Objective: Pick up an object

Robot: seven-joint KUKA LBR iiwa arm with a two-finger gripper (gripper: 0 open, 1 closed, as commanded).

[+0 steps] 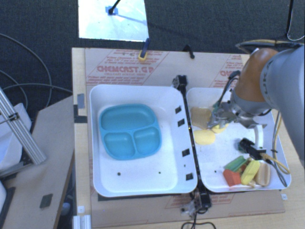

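My gripper (220, 121) hangs low in the right bin (217, 185), near its upper left part, under the grey arm with the orange band (255, 75). Just below and left of it lies a round yellow piece (205, 137). A flat tan piece (200, 115) lies to its left, touching or almost touching it. A small yellow bit (217, 128) shows right at the gripper's tip, and whether it is held is unclear. In the bin's lower right corner lie a green piece (235, 164), a red piece (231, 177), a yellow piece (250, 171) and a tan bun-like piece (262, 174).
The left bin (109, 175) holds a blue divided plate (129, 130). A black divider with clips (187, 128) runs between the bins. Cables (274, 159) trail over the right bin's right side. A reflective sheet (112, 12) lies beyond the bench's far edge.
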